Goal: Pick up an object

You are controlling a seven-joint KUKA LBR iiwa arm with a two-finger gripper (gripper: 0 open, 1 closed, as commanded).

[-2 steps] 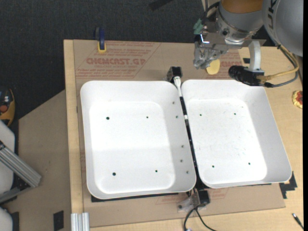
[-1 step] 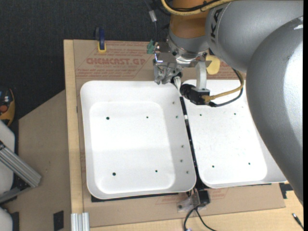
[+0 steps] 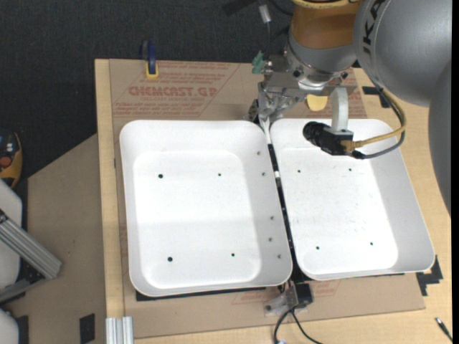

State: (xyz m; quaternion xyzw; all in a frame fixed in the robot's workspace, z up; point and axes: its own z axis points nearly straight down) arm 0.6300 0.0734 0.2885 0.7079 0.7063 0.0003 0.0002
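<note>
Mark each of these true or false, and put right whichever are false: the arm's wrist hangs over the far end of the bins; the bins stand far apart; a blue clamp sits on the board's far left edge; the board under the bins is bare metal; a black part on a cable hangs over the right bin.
1. The arm hangs over the far end of the bins. True.
2. The bins stand far apart. False: the left bin and the right bin sit side by side, rims meeting along the middle.
3. A blue clamp sits on the board's far left edge. True.
4. The board is bare metal. False: it is brown, with red lettering.
5. A black part on a cable hangs over the right bin. True.
</note>
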